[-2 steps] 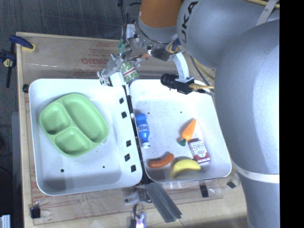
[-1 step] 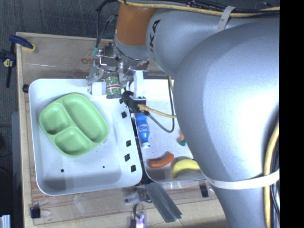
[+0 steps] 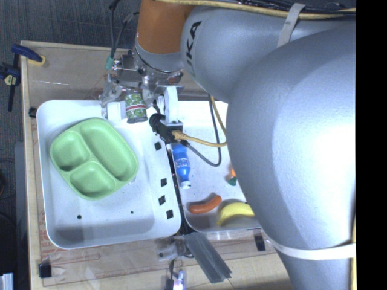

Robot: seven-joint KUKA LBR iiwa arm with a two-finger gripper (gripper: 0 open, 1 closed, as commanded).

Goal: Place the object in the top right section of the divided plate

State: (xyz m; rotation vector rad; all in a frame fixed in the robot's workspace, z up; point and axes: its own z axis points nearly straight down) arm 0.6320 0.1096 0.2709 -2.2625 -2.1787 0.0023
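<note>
Gripper [image 3: 134,101] we logged clamped on a small green-labelled can [image 3: 136,107] above the left bin [image 3: 66,222], just off the green divided plate [image 3: 94,157] top right section, with blue bottle [image 3: 181,165], sausage [image 3: 204,205], banana [image 3: 236,211] in the right bin.

Lettering on the arm, little else legible

We can read only part of a marking: dark capital strokes on the grey arm [image 3: 199,32], just below its orange band, where we make out what looks like "KA", the rest cut off by the curve of the casing. We see a printed label on the small green-and-white object [image 3: 136,107] at the far edge of the left bin [image 3: 66,234], but its print is too small for us to read. The blue bottle [image 3: 181,165] lying on the divider between the bins carries a label too, and we cannot make out any words on it.
</note>
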